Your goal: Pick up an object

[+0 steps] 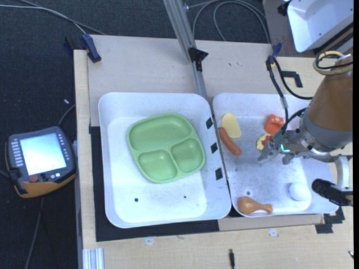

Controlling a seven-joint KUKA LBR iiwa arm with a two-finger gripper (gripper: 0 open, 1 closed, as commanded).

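Note:
My gripper (274, 158) hangs over the right bin (247, 172), in its right half, with the fingers spread open and nothing between them. Just left of the gripper lies a small yellow piece (261, 143), and a red-orange piece (274, 123) sits beyond it toward the back wall. An orange hot dog (229, 141) and a pale yellow piece (230, 124) lie near the bin's left wall. A white egg (299, 191) rests at the front right, and a tan drumstick (254, 207) lies along the front wall.
The left bin (120, 206) holds a green divided plate (166, 147). A metal post (185, 27) rises behind the divider between the bins. A teach pendant (39, 158) lies on the floor at the far left. Cables (283, 102) hang by the arm.

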